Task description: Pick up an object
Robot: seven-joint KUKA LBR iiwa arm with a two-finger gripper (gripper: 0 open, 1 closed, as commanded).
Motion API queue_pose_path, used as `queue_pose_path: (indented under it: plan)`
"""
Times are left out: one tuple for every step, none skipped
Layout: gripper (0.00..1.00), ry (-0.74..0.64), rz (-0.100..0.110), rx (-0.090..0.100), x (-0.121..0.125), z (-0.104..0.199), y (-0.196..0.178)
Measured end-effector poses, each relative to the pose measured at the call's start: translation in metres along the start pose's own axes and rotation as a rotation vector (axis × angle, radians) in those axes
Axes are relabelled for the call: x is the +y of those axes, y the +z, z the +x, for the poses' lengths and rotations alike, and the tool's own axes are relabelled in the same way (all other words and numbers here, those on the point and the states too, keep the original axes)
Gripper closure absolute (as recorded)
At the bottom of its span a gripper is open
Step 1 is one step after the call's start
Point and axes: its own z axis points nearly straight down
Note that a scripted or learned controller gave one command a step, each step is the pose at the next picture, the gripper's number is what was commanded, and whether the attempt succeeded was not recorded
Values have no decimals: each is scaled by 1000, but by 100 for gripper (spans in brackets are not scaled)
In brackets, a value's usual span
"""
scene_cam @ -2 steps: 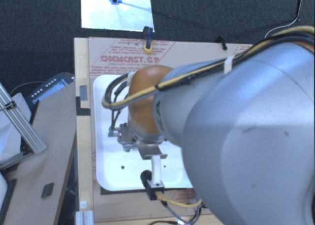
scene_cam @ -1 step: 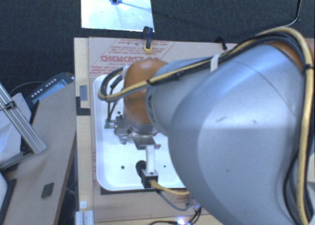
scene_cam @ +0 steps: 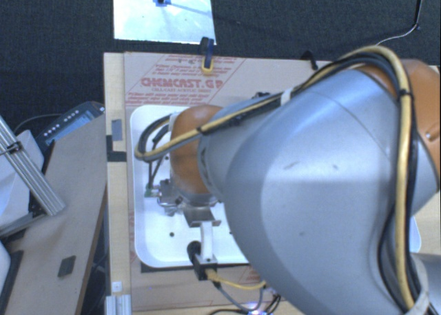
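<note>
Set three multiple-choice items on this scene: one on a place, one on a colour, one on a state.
1. The arm's orange band hangs over: A the white bin; B the silver sheet; C the floor.
2. The print on the brown board is: A blue; B red; C green.
3. The board: A stands upright; B is rolled; C lies flat under the bin.
Answers: 1 A, the band overlaps the bin's floor; 2 B, red lettering shows above the bin; 3 C, its edges frame the bin.

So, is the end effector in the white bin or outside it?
In: the end effector sits within the rim of the shallow white bin, over its floor.
</note>
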Motion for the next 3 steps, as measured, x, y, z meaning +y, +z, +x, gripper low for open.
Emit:
queue_pose_path:
  plan:
    - [100, 2, -1, 0, -16, -1, -2]
    - [100, 4, -1, 0, 1, -44, -2]
    - [100, -5, -4, 2, 6, 2, -59]
